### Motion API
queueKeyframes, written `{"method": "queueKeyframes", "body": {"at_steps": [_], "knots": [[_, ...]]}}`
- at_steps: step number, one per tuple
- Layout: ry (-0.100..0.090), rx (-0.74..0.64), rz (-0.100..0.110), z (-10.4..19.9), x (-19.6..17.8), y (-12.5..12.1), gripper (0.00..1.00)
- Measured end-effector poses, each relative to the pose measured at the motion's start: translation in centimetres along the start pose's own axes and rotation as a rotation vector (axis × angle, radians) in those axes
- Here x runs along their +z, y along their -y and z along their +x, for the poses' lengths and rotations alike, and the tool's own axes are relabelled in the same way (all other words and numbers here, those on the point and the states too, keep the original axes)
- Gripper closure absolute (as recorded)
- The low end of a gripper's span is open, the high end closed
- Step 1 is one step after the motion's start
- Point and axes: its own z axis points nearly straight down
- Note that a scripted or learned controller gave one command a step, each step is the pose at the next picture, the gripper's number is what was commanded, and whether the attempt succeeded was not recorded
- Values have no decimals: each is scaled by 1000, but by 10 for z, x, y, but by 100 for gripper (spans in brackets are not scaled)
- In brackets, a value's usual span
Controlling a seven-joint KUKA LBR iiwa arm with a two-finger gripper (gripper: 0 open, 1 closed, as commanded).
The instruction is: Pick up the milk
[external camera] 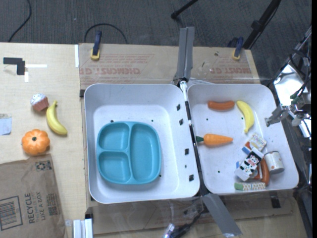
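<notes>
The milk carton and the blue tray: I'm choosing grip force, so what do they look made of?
The milk carton looks like printed cardboard or thin plastic, matte; too small to be sure. The blue tray looks like molded plastic, smooth with a soft sheen along its dividers.

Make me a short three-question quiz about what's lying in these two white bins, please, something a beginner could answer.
1. True or false: the blue plastic divided plate lies in the right white bin.
2. Which lies nearest the small black-and-white milk carton?
A. the orange toy carrot
B. the silver tin can
C. the yellow toy banana in the right bin
3. Fill in: outside the bins, on the wooden bench, a small orange ______ sits beside a second banana.

Key: 1 false, it lies in the left white bin; 2 B; 3 pumpkin.
</notes>
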Motion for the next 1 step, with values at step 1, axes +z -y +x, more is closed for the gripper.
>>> {"method": "queueKeyframes", "body": {"at_steps": [1], "knots": [[-1, -281, -1, 20, 94, 53, 0]]}}
